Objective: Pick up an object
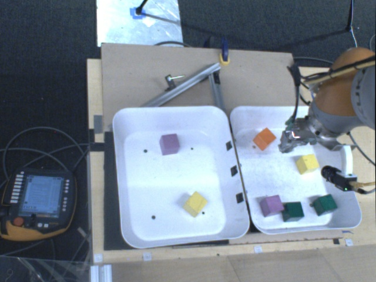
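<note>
1. The gripper point(288, 143) hovers in the right bin point(352, 216), just beside the orange cube point(264, 138); whether it is released or clenched cannot be told.
2. The cube looks light, stiff and smooth, best pinched across opposite flat faces.
3. The wrist hides the gripper's tips.

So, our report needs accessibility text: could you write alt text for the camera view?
A grey robot arm's gripper hovers in the right white bin beside an orange cube, with yellow, purple and two green cubes nearby. The left white bin holds one purple and one yellow cube.
</note>
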You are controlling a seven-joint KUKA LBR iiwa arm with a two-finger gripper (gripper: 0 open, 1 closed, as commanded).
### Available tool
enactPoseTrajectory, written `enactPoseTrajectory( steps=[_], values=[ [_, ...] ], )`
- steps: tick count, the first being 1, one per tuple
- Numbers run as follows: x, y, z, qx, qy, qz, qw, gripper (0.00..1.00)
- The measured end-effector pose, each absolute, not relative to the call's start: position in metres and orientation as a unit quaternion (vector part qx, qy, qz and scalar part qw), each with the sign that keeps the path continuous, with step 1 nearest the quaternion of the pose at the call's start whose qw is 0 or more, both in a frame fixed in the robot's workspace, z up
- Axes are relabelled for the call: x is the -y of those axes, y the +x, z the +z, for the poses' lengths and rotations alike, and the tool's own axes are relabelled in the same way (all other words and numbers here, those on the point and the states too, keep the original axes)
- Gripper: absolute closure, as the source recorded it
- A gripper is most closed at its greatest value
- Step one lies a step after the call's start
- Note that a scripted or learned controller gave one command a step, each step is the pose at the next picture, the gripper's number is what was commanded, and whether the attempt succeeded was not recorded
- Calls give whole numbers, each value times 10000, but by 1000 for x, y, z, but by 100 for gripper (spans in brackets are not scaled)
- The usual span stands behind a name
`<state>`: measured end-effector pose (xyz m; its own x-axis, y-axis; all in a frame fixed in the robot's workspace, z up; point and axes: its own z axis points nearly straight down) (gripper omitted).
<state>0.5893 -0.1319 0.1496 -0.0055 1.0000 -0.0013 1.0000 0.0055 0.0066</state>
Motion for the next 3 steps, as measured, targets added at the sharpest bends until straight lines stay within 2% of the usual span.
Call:
enactPoseTrajectory(
  steps=[1,2,3],
  values=[
    [128,594,214,-7091,7051,26,39,100],
    [133,593,259,-7087,7055,18,32,100],
    [86,593,265,-7106,7036,14,6,100]
  ],
)
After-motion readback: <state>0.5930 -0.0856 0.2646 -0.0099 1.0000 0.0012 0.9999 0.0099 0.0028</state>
